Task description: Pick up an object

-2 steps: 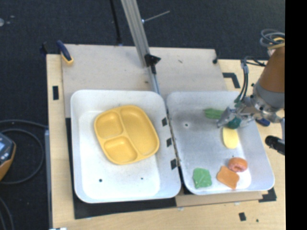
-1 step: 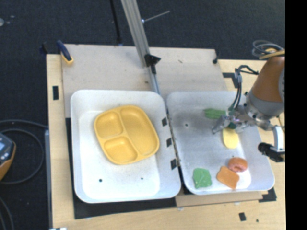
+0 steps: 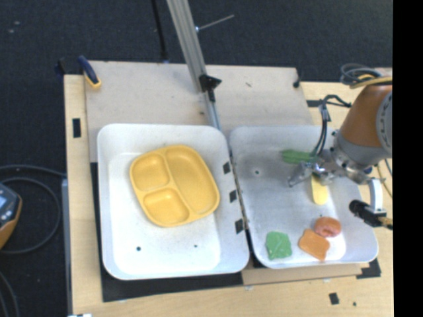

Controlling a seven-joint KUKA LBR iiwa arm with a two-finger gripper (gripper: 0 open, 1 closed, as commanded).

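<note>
The left bin holds a yellow divided plate. In the right bin, the gripper hangs low, fingers apparently spread. A yellow piece lies just beside it, a green object just behind. Nearer the camera: green block, orange block, reddish piece.

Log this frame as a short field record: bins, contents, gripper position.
left bin: yellow divided plate
right bin: green item near top, yellow item, green block, orange block, reddish item
gripper: low over right bin, beside the yellow item
grasp: none visible
</note>
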